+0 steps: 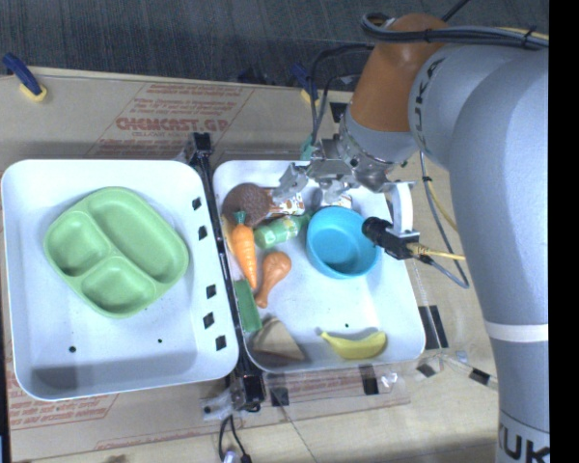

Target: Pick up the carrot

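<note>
Camera view: "CHEMCAST GP" in red on brown bench paper [174,123], "KU" on arm [482,162]; hand [314,186] state unclear.

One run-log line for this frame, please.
gripper above right bin's far end | carrot lying by left wall, ungrasped | fingers: unclear

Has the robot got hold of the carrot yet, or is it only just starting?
Nothing looks done yet. The carrot lies flat in the right bin, against its left wall, beside a chicken drumstick. In hand: the gripper is at the bin's far end, above the brown food and the blue bowl, apart from the carrot. Left: reaching the carrot, gripping it and lifting it.
</note>
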Robot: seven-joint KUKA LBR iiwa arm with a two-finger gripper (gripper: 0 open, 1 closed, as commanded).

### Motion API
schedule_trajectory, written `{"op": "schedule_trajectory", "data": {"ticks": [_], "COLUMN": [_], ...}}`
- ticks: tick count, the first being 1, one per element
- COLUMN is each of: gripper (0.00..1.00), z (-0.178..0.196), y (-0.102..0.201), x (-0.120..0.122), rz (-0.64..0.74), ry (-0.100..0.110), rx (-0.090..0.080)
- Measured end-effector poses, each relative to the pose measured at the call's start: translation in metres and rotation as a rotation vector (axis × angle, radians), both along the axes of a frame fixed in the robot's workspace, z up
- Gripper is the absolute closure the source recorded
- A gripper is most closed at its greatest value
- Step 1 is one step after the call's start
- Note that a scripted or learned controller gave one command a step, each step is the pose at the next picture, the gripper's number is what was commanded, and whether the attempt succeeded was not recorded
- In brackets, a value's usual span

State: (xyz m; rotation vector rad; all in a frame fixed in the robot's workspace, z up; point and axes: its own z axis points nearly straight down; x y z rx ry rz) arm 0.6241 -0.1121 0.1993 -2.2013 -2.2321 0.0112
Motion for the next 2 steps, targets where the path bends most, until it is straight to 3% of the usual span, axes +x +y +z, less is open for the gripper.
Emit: {"op": "schedule_trajectory", "data": {"ticks": [1, 2], "gripper": [0.00, 1.00], "z": [-0.102, -0.092], "y": [0.014, 0.015], "x": [-0.050, -0.050], "rz": [0.011, 0.022], "ry": [0.002, 0.006], "rx": [-0.006, -0.005]}}
